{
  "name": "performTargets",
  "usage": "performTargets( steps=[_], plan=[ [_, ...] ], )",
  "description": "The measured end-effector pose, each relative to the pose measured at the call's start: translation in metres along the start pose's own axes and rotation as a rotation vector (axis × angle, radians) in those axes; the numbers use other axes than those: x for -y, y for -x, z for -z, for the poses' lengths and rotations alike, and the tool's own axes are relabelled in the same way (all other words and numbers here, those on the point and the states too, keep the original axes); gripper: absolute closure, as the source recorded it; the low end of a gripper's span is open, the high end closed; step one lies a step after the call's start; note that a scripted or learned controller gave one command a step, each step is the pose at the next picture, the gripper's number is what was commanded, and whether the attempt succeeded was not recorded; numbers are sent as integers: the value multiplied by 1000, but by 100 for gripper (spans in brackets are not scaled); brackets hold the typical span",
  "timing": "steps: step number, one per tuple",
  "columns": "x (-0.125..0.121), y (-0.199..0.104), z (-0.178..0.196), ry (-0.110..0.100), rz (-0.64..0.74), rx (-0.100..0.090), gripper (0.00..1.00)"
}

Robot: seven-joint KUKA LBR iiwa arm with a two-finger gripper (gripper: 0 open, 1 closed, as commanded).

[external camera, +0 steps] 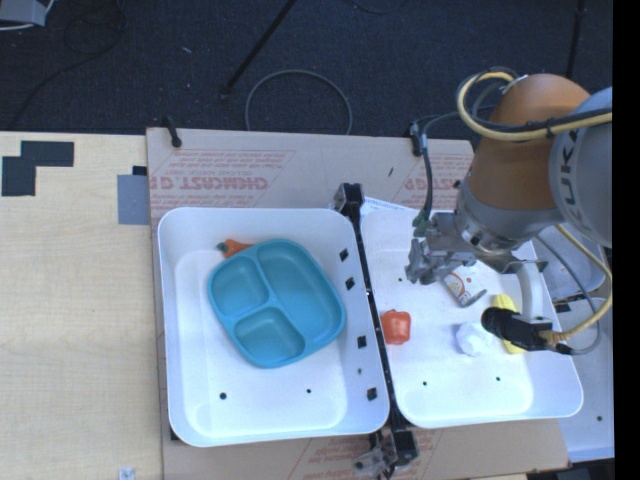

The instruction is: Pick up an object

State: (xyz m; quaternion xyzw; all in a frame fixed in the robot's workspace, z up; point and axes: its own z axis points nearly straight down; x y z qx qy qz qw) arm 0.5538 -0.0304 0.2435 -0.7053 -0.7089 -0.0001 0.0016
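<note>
My gripper point(424, 271) hangs low over the back left part of the right bin point(500, 393). A small red-orange object point(396, 326) lies in front of it, near the divider between the bins. A small pale tube-like item with red marks point(461, 289) lies just right of the gripper. Farther right sit a white lump point(468, 341) and a yellow object point(504, 304), the latter partly covered by robot parts. I see nothing held in the gripper.
The left bin point(200, 398) holds a blue divided plate point(275, 301), with a small orange thing point(234, 248) peeking out behind its back left edge. The arm's orange band and grey body hang over the right bin's back right corner.
</note>
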Motion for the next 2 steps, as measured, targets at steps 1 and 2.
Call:
performTargets(
  steps=[1,2],
  plan=[
    [-2,-57,4,-1,0,0,100],
    [-2,-101,-5,-3,-2,1,100]
  ],
)
